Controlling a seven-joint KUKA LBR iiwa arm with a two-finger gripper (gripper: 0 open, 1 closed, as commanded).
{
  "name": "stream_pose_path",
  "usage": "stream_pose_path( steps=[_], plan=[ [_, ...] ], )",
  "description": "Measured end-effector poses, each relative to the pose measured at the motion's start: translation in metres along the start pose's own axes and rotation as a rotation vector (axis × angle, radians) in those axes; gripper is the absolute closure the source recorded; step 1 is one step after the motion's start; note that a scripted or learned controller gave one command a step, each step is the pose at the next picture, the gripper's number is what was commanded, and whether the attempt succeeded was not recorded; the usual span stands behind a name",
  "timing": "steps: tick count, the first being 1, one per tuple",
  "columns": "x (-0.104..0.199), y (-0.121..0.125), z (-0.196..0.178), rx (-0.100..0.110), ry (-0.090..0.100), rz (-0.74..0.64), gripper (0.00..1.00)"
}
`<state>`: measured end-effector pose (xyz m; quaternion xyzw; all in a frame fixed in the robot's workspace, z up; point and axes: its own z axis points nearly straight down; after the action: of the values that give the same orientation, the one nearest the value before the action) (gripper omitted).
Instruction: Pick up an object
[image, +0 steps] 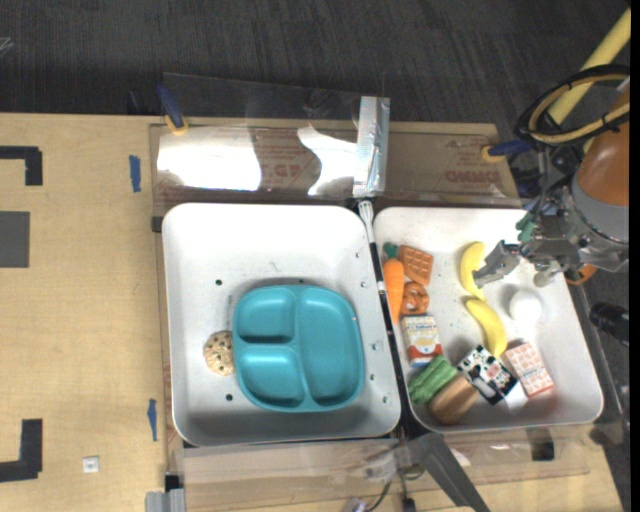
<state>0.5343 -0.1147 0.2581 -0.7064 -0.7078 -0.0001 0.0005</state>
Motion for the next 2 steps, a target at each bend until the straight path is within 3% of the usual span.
stream_pose_path(
  steps=[1,2],
  plan=[
    [-0.014,-0.004,0.148,-0.004,-0.003,0.066,0.0],
    [-0.046,0.022,0.171,-0.004,-0.001,-0.05,0.0]
  ],
)
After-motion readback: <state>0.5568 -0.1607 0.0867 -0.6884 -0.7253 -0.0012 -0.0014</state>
